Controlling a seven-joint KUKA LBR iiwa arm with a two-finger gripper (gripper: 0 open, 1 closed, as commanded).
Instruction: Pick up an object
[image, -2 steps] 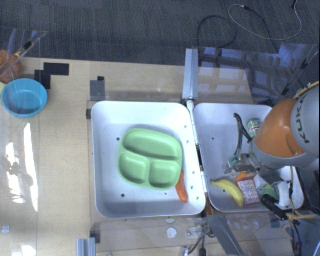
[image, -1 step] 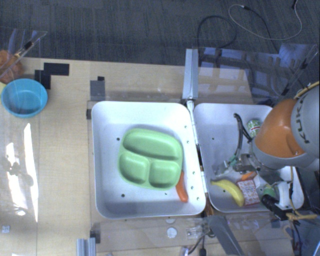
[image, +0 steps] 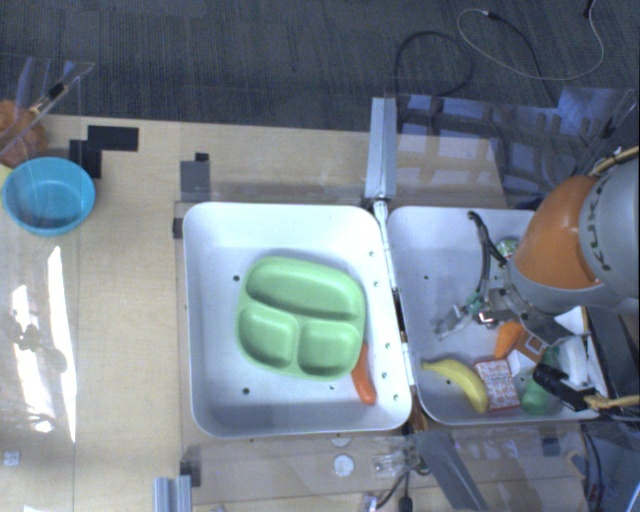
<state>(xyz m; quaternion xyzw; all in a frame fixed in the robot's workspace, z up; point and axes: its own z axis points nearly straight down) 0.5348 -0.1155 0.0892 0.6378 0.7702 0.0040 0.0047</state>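
I am reaching into the right bin (image: 440, 250) from its right side, and my pincer (image: 470, 312) is hanging low over the middle of that bin, above bare white floor. Whether it is wide or narrow I cannot tell; the metal at its tip is too small and tangled to read, and nothing is showing gripped in it. So I judge I am still in the approach step, with the pick itself not yet made.

The likeliest target is the banana (image: 458, 380), lying on the bin floor near the front wall, just in front of my pincer and a little toward the camera. Its long axis is running from the bin's left side toward the front right, gently curved, with the thin tip pointing left toward the divider between the bins and the fatter end lying just beside a red-and-white packet (image: 497, 386). An orange piece (image: 509, 338) and a green object (image: 537, 397) are crowding the front right corner of the bin.

The next move, as I judge it, is calling for a short shift toward the front wall, a turn of the wrist so I am closing across the banana's narrow width rather than along its length, then a straight descent clear of the packet.
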